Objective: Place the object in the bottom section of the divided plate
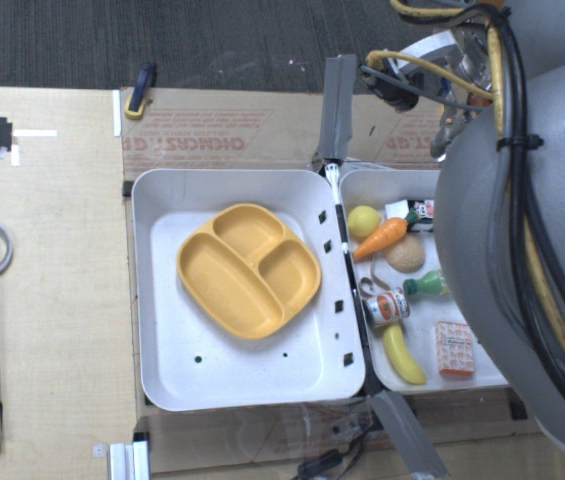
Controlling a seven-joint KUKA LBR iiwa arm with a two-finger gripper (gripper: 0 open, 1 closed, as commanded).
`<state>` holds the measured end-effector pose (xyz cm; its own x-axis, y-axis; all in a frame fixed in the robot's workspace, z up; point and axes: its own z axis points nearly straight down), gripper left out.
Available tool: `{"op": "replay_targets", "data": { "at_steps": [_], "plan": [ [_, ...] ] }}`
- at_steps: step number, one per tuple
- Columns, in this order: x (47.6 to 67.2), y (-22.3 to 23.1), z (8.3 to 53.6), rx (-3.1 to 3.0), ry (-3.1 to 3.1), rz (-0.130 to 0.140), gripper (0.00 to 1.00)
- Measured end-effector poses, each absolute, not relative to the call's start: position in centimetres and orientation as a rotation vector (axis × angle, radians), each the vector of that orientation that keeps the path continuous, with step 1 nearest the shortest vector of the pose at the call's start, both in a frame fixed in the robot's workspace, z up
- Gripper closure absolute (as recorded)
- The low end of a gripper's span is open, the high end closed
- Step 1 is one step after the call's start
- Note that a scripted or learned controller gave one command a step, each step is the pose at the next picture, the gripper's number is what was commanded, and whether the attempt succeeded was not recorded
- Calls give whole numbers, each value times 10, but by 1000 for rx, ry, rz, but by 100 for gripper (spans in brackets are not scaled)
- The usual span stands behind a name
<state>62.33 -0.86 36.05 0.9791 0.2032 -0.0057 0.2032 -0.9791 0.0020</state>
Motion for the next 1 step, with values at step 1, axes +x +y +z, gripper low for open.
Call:
{"op": "replay_targets", "data": {
  "at_steps": [1],
  "plan": [
    [645,-43,249,3122,337,-10,100]
  ]
}}
